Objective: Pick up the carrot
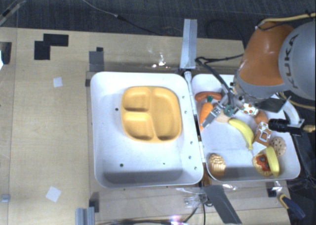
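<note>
The carrot (205, 112) lies at the left wall of the right bin (291, 172), and everything else is placed from it: the gripper (216, 113) sits just to its right, touching or nearly so, with a banana (243, 131) beyond that. The risk, as I judge it, is a glancing close that rolls the carrot against the wall (it has little room there). The fingers look slightly spread, with nothing visibly pinched between them.
</note>
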{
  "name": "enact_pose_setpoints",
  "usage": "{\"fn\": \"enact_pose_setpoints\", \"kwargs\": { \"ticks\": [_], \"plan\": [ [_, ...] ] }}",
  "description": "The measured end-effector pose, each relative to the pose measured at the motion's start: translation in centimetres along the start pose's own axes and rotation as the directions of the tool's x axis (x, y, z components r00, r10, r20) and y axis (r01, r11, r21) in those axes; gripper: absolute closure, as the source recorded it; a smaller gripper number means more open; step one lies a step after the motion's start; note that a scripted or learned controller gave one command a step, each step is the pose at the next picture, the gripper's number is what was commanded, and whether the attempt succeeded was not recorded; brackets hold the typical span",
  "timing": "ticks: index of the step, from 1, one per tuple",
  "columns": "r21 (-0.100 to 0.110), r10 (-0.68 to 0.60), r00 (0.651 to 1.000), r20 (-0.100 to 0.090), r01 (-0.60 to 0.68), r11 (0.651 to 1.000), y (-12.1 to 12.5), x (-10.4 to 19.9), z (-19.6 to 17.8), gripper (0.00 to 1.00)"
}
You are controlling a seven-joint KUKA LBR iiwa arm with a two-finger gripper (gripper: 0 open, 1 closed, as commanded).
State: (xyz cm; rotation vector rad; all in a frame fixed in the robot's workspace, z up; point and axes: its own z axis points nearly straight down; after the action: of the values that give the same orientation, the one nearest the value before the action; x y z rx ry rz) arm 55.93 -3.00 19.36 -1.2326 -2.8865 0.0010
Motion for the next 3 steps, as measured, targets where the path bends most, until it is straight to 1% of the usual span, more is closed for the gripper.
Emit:
{"fn": "enact_pose_setpoints", "kwargs": {
  "ticks": [1, 2, 3],
  "plan": [
    [-0.006, -0.059, 0.998, 0.006, 0.059, 0.998, 2.0, 1.5, 0.8, 0.0],
    [-0.001, -0.019, 1.0, 0.008, 0.019, 1.0, -10.5, -0.5, 2.6, 0.0],
    [-0.005, 0.051, 0.999, 0.004, -0.051, 0.999, -9.3, 0.6, 7.2, 0.0]
  ]
}}
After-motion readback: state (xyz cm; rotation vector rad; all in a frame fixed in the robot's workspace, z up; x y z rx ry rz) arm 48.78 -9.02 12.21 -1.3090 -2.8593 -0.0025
